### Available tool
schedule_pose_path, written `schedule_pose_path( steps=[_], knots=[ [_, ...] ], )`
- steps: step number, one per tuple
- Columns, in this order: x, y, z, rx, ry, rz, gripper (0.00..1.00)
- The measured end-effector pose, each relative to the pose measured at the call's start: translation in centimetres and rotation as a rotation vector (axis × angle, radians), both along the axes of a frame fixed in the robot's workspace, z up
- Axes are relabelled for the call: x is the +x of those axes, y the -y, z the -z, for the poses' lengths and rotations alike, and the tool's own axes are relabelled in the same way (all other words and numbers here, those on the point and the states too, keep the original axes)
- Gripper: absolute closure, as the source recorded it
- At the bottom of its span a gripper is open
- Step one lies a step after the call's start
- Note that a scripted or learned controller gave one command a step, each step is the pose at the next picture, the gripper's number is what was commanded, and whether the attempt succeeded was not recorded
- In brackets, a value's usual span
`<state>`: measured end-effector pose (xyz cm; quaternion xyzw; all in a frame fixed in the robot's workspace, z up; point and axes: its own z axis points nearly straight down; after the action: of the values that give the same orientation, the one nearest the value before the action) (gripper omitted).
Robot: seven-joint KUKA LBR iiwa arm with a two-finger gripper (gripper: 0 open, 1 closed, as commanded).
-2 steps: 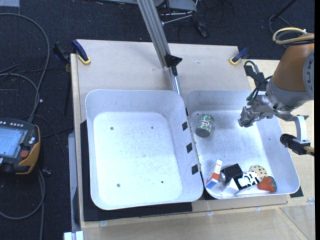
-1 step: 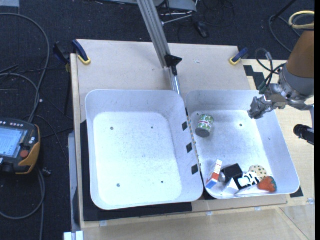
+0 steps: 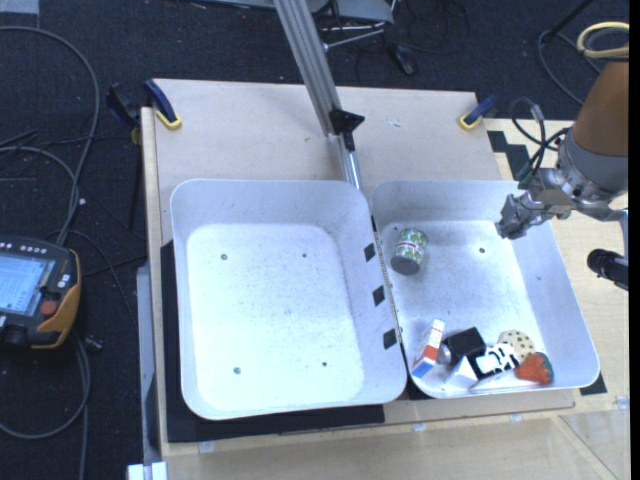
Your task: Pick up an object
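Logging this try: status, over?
Gripper over right bin's far edge, nothing seen held. Can lying free. Other items clustered near corner. Path unobstructed.

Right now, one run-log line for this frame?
phase: approach | gripper: above right bin upper right rim, nothing seen held | can: right bin, upper left | small items cluster: right bin front edge | left bin: no contact
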<state>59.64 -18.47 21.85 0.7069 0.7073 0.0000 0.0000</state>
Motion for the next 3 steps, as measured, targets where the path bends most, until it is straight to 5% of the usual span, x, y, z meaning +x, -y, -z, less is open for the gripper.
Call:
schedule_pose_path(
  steps=[3],
  knots=[
    [-1.0, -15.2, 1.1, 0.001, 0.0, -0.003, 1.0]
  ],
)
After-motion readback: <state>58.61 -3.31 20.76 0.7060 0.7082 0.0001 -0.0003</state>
